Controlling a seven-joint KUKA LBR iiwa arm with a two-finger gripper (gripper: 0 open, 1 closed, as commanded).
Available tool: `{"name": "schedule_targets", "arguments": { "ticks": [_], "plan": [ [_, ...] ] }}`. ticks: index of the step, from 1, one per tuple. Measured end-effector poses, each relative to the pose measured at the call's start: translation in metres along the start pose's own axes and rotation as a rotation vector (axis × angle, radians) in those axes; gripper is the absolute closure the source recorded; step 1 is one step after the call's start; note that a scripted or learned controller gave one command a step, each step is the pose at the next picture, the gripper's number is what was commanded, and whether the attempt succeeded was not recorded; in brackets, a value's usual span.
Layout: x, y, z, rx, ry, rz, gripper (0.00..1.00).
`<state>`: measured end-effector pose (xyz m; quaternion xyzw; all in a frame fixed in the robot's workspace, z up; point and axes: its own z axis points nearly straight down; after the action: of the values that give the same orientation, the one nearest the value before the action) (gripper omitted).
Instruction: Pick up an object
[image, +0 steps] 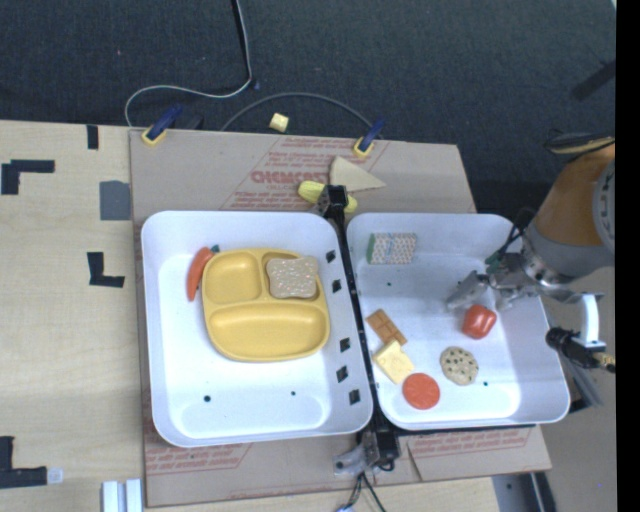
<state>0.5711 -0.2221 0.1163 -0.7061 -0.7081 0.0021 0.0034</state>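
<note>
While reaching in from the right, hangs with the gripper (483, 291) over the right bin (540, 400), in its right-hand half, roughly midway between far and near walls. Cannot tell how far open from this angle, just blurred grey metal there. Nothing seen in its grip. Behind it, the grey arm (575, 225) with the orange band, up against the right edge.

Closest candidate for the pick: red fruit (479, 321), lying on the bin floor just on the near side of the gripper. Touching or a hair apart, cannot tell.

Also in the right bin:
- cookie (459, 365), near of the red fruit and slightly left, apart from it
- red disc (421, 391), near-left of the cookie, close to the near wall
- yellow cheese slab (394, 361), left of the cookie
- brown cracker (385, 326), touching the cheese slab on its far side, both close to the left wall
- pale green sponge (390, 248), far-left corner, well apart from everything else

Left bin (170, 400): holds a yellow tray (265, 335) with three compartments. Slice of bread (294, 279) in the far-right compartment. Carrot (198, 272) beside the tray's far-left corner, lying far-to-near.

Under both bins: brown cardboard sheet (420, 165) on a wooden bench (60, 330). On the cardboard, far of the bins: tan wedge (356, 176) and a yellow clamp (318, 190) at the seam between bins. Further back, small yellow cube (279, 122) and a cable (240, 60) on dark floor.
</note>
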Motion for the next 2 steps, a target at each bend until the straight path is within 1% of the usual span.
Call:
{"name": "schedule_targets", "arguments": {
  "ticks": [1,2],
  "plan": [
    [0.016,-0.033,0.032,-0.015,-0.007,0.001,0.00],
    [0.014,-0.031,0.019,-0.016,-0.008,0.002,1.00]
  ]
}}
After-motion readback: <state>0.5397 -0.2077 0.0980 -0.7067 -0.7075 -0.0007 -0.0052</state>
